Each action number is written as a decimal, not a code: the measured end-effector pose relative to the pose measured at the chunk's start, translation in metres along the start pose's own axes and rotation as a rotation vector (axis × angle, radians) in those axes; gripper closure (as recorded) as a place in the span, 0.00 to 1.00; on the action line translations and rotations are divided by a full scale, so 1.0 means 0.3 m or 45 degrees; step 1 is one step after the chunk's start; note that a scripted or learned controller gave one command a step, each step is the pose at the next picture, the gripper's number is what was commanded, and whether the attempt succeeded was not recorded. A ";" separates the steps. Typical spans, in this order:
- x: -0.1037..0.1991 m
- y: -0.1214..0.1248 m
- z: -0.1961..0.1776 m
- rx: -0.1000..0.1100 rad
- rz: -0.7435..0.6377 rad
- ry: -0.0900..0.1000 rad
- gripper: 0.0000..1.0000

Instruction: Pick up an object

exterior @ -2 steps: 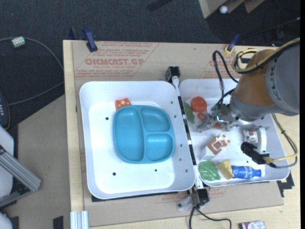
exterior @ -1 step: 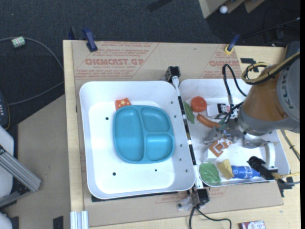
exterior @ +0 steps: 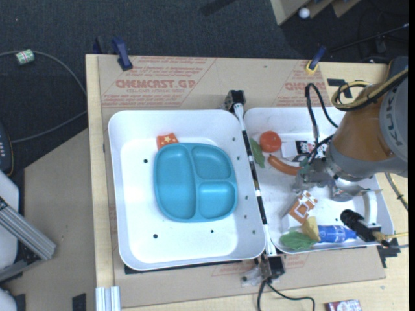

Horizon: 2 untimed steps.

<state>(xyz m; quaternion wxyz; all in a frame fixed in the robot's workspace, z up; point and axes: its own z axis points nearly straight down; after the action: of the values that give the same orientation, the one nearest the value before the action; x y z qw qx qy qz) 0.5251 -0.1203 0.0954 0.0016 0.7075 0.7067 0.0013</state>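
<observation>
Resting on dark carpet [exterior: 162, 18], the cardboard-topped worktop [exterior: 194, 76] bears two white bins [exterior: 123, 173]; whether the jaws [exterior: 310, 177] are apart, I cannot tell.

Lab: bench [exterior: 194, 76], cables [exterior: 52, 63], 2 bins [exterior: 130, 193]

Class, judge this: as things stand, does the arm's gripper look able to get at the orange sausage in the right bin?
Probably yes. The gripper hangs just beside the orange sausage, which lies uncovered in the right bin; a red tomato sits close by but not on it.
</observation>
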 end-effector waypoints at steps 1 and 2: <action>0.000 0.000 0.000 0.000 0.000 0.000 0.00; 0.097 0.212 0.037 0.005 -0.003 0.001 0.00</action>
<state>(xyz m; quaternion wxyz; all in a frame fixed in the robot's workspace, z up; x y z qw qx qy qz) 0.5888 -0.0912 0.0846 0.0000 0.7067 0.7075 0.0002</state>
